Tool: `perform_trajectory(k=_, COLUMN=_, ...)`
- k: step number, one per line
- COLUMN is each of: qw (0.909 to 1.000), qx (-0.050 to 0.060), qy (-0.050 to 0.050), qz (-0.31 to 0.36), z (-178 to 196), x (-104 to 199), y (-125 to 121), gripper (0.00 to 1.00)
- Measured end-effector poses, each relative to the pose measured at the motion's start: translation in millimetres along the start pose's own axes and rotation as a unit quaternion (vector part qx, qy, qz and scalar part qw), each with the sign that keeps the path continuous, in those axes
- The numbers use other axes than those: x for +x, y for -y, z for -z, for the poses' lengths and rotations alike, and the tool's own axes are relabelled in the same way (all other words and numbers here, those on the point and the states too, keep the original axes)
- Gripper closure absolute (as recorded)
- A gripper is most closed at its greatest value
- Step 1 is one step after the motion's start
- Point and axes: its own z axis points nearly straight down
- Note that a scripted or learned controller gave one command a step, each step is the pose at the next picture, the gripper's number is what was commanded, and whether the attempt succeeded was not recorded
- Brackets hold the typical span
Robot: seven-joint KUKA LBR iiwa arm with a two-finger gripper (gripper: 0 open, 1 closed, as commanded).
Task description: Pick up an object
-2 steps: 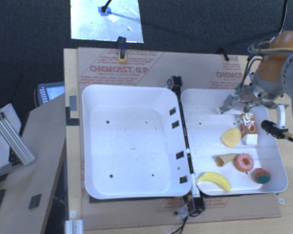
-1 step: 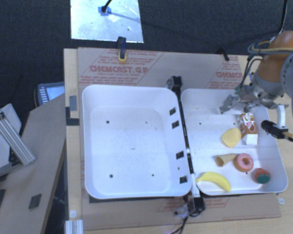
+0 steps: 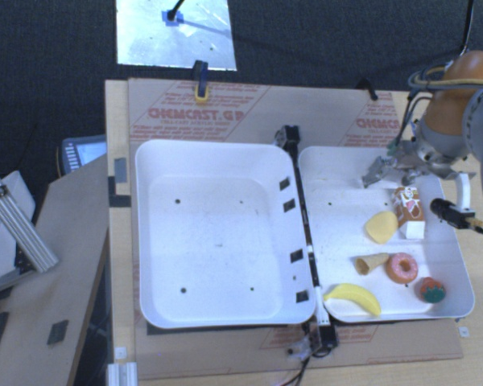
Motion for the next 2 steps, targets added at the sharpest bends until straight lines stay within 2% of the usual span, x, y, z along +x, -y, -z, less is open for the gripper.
perform_trajectory(k=2, qw=1.0, qx=0.0, qy=0.0, qz=0.0, z=0.0, x=0.0, y=0.0, gripper=0.0)
